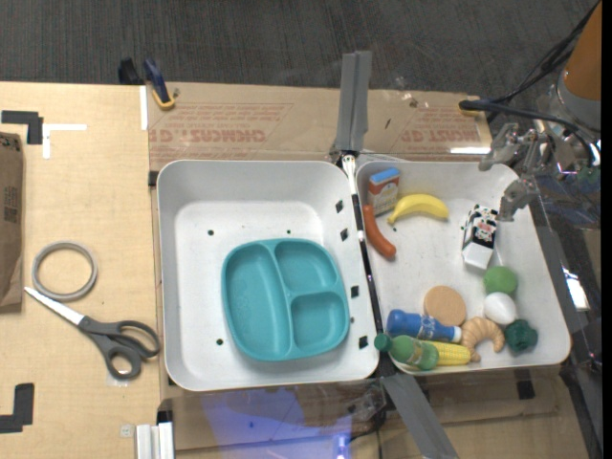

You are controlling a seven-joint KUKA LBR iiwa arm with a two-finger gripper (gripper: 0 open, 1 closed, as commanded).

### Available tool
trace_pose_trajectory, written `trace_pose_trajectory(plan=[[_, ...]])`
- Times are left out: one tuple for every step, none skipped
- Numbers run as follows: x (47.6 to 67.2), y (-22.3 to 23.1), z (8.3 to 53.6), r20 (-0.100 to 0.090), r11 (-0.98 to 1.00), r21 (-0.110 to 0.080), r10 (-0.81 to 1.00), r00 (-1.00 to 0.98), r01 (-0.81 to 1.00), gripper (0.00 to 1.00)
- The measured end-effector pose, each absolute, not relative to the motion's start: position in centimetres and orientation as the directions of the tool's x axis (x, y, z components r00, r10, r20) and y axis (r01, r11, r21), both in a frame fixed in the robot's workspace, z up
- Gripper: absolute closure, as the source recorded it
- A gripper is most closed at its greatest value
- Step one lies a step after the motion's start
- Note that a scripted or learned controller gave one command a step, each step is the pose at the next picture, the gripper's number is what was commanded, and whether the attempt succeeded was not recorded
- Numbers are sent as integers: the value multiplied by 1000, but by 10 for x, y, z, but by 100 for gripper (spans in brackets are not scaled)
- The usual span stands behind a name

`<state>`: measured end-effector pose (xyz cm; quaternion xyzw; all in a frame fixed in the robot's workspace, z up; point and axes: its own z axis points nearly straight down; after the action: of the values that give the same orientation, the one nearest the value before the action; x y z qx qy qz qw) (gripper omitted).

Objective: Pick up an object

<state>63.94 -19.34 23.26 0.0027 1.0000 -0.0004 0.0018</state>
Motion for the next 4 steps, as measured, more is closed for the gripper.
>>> trace_pose_trajectory(plan=[[583,-216,93,-4,1000,-1,-25,-1000,-25,0],[525,-222,93,-3,997,-1,83,-997,83,0],[484,-145,96,-21,999,-3,37,-999,37,0],[560,-110,92,-3,999,0,48,-999,48,0]])
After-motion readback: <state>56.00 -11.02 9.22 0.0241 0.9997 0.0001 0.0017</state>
